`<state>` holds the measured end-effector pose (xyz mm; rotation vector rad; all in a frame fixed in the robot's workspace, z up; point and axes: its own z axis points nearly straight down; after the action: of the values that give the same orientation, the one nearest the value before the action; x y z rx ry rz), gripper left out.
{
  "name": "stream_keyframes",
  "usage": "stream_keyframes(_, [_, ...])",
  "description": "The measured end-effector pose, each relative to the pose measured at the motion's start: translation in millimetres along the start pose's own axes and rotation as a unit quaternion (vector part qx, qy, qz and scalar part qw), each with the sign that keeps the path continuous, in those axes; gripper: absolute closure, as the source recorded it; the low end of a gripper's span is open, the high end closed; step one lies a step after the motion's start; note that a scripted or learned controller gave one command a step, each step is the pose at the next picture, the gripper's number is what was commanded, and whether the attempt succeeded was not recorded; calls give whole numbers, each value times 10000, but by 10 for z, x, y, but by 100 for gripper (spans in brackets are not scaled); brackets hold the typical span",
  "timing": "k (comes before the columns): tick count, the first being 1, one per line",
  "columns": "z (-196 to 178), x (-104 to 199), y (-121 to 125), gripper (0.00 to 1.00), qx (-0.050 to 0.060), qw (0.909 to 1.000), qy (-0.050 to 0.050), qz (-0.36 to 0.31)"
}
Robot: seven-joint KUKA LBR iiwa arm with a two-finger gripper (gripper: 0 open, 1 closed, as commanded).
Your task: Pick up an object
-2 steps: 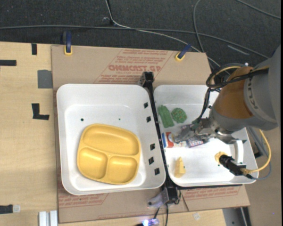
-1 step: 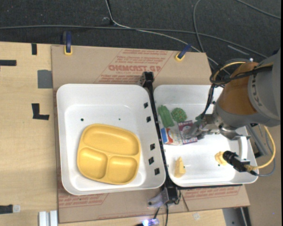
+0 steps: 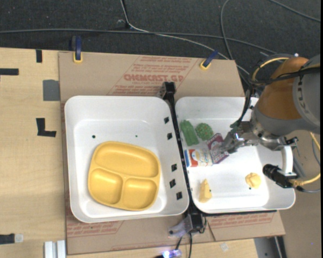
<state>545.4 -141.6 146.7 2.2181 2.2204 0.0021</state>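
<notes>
Brown cardboard sheet [image 3: 151, 74] under both bins — blue clamps [image 3: 77, 46] pinning it.

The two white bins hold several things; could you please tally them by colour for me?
Yellow: 3, the divided tray in the left bin, plus two small pieces in the right bin.
Green: 2, side by side in the right bin.
Red and white: 1 packet.
Purplish: 1 packet by the gripper.
Total: 7

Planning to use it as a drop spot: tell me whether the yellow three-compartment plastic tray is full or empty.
Empty. The yellow three-compartment plastic tray in the left white bin shows bare yellow in all three compartments.
</notes>
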Motion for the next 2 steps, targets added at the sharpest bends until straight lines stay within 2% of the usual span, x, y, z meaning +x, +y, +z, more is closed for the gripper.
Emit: stream_keyframes(2, [-936,-80,-31,100,1,10000,-1,-2])
